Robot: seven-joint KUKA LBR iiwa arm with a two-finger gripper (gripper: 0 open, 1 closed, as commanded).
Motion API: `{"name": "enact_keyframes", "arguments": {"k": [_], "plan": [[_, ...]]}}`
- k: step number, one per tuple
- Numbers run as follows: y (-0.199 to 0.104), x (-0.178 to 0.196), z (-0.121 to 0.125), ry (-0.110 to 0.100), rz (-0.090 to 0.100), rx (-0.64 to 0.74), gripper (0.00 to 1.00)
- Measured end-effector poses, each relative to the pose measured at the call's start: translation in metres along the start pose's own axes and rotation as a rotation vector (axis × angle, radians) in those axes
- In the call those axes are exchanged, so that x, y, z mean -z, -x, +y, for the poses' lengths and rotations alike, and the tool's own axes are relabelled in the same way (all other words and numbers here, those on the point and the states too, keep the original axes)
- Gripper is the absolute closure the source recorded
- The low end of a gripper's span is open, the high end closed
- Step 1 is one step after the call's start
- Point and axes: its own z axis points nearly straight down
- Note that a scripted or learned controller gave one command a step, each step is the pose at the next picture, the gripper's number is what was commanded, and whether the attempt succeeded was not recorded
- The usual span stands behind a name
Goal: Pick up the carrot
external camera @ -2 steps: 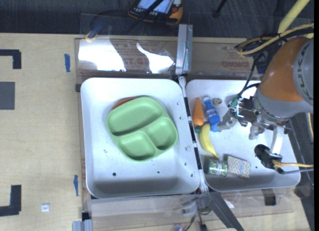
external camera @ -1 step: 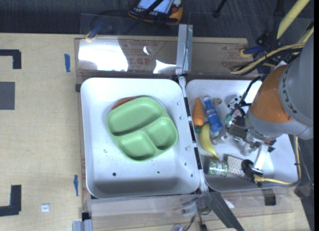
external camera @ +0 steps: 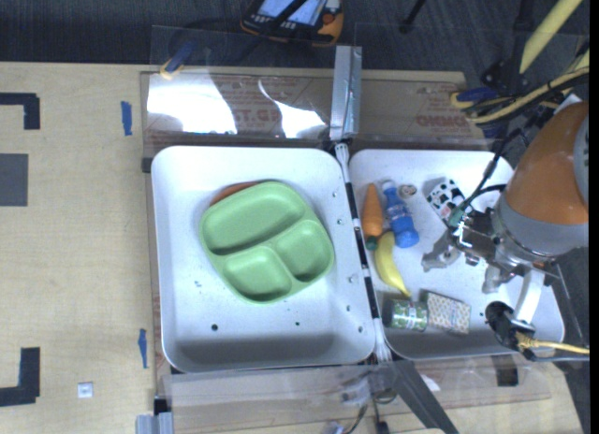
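Claw over the right bin, carrot lying loose by the divider.

The claw (external camera: 447,253) hangs low over the middle of the right bin (external camera: 543,334), its metal parts jumbled against the white floor so that I cannot tell how it stands, and nothing shows caught in it. Just left of it lie the things of this bin: one blue bottle (external camera: 399,218), one yellow banana (external camera: 390,266), one green can (external camera: 408,314) beside one speckled packet (external camera: 448,312), and one black-and-white spotted item (external camera: 442,193) near the back wall. The one carrot (external camera: 372,211) is short, plain orange, tapering toward the back, lying lengthwise close to the bin's left wall, between that wall and the bottle, its near end just above the banana. The left bin (external camera: 187,329) holds one green divided plate (external camera: 268,240) with three compartments. Both bins sit on the pale wooden counter (external camera: 70,236).
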Motion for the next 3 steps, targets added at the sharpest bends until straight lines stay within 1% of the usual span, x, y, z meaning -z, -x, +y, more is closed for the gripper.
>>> {"name": "enact_keyframes", "arguments": {"k": [1,2,3], "plan": [[-0.004,-0.097,0.021,0.008,0.003,0.123,0.00],[-0.004,-0.086,0.021,0.010,0.003,0.121,1.00],[-0.027,-0.096,0.082,0.006,0.001,-0.107,1.00]]}}
